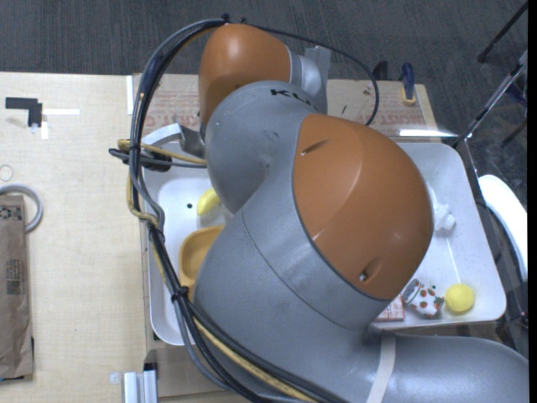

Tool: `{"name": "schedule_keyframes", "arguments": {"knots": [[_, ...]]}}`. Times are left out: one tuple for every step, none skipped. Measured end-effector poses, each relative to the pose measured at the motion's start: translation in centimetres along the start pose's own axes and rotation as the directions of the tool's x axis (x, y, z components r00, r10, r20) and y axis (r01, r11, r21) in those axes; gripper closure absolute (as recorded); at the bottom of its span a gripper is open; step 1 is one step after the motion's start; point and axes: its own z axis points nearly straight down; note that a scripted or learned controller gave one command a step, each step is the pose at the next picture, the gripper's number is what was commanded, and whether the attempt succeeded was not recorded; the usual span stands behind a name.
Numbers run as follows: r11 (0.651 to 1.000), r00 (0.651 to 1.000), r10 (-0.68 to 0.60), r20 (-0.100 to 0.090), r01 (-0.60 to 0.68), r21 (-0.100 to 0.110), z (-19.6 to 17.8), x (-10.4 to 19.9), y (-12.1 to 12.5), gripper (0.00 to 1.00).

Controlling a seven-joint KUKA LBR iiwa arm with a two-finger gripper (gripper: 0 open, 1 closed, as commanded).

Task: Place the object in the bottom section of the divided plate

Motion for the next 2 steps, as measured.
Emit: {"name": "schedule_keyframes", "arguments": {"knots": [[1.0, 1.0, 0.005, 0.0, -0.005, -0.001, -20.1, -0.4, 2.1, 1.0], [0.997, 0.997, -0.077, 0.003, 0.077, -0.002, -3.5, -1.5, -0.3, 1.0]]}}
